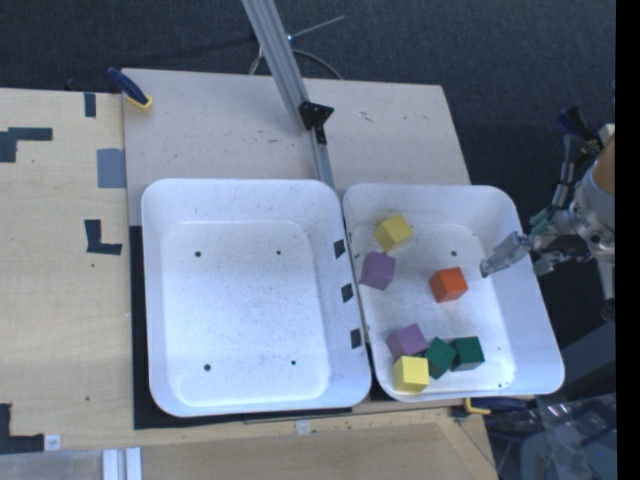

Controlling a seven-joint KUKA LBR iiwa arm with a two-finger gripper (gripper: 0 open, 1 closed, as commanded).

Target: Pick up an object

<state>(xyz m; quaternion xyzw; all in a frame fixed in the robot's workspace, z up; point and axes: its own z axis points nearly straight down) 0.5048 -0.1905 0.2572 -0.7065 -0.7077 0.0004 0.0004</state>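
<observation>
Tool at right bin rim

Tool [497,259] over right bin's [520,313] right wall, grip state indeterminate. Nearest object: orange cube [448,284], just left of it, on bin floor. Yellow cube [393,231] further up-left.

Open floor around orange cube [449,284]

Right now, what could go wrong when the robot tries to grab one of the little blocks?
1. The purple cube, yellow cube and two dark green cubes sit bunched together near the front of the right white bin, so the gripper might bump neighbours instead of getting one.
2. The gripper hangs at that bin's right wall and could knock it.
3. The orange cube stands alone, but it may slip away.
</observation>
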